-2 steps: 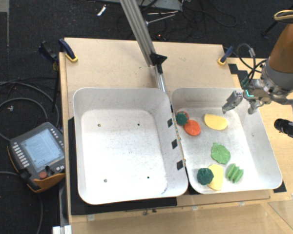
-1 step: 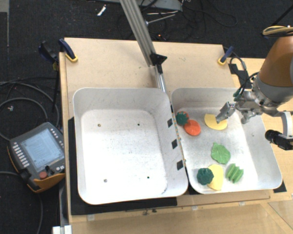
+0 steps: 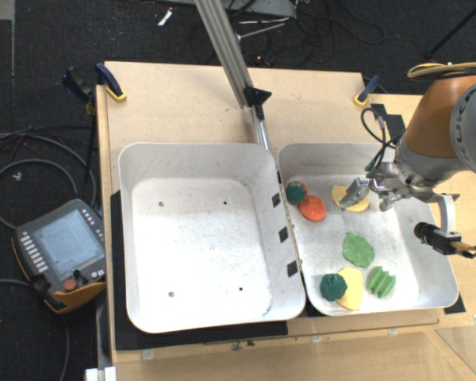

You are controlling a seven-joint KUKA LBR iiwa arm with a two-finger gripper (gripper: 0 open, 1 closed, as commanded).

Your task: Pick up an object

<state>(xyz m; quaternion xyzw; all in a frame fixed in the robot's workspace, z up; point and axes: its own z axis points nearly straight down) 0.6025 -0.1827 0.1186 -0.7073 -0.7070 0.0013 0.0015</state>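
Wooden bench (image 3: 190,101), two white bins (image 3: 198,236); black carpet, cables; hand (image 3: 363,197) over yellow piece (image 3: 351,198), grip state unclear.

Arm (image 3: 448,129) cut off by right edge; base out of frame. Gripper (image 3: 370,194) covers part of yellow piece (image 3: 357,205); finger state unreadable. Dark green object (image 3: 332,286) overlaps second yellow piece (image 3: 352,289). Pendant (image 3: 59,252) screen too small to read.
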